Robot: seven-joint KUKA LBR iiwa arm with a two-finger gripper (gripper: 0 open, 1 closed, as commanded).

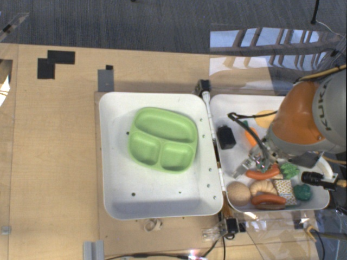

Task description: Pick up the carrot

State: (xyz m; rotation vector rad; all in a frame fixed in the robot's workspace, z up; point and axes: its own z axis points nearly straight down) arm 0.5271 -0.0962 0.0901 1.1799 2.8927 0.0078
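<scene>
At the near edge of the right bin [238, 108] you have a cluster of play food: a red sausage [268, 200] lies along the rim, a pale egg-like ball [238, 192] sits to its left, and a bread-coloured piece [264, 187] is just behind them. A dark green lump [303, 192] lies to their right, partly cut off by the arm's cabling.

Just beyond, the gripper [259, 160] hangs low over the bin, and under it lies a second reddish sausage [263, 173] beside a bright green leafy piece [289, 170]. You cannot tell whether the fingers are apart or together; the metal parts blur into one another, and nothing can be made out between them.

The carrot [250, 137] lies just behind and to the left of the gripper, a slim orange shape with a green top; the wrist covers its lower end. A black block [225, 136] sits to its left. The orange band of the arm [299, 117] hides much of the bin's far right, including most of a yellowish item [265, 116].

In the left bin [114, 194], a green divided plate [162, 138] lies in full view.
</scene>
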